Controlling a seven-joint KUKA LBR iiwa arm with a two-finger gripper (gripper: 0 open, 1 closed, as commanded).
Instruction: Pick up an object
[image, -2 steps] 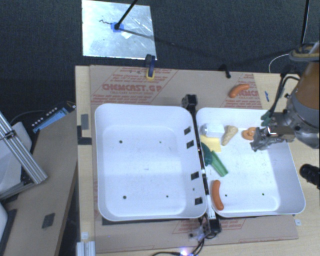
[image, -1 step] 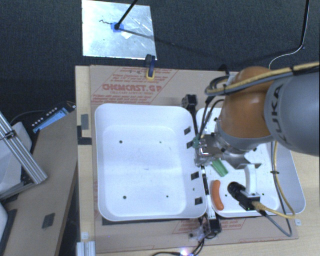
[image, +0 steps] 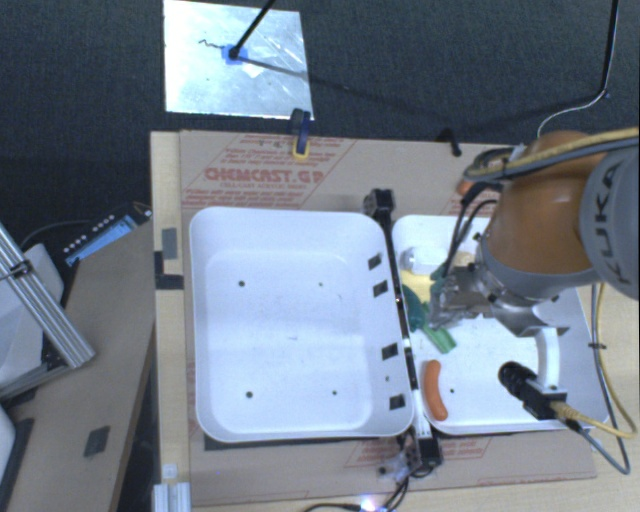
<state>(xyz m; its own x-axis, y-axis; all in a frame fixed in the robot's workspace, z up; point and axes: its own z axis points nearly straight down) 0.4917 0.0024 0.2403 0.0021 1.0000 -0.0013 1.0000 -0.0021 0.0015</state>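
The arm reaches in from the right over the right bin (image: 480, 412). My gripper (image: 448, 298) hangs low over that bin's left side, with the orange wrist band above it. Just under and left of it lie a yellow object (image: 417, 289) and a green object (image: 436, 335), close together. A small grey-white round thing (image: 409, 261) sits a little farther back. An orange sausage-shaped object (image: 434, 390) lies near the bin's front left corner. The wrist hides the fingers.
The left bin (image: 290, 320) stands beside the right one, a black clipped divider (image: 398, 300) between them. Both rest on a cardboard sheet (image: 260, 170). A shiny foil sheet (image: 238, 58) lies at the back.
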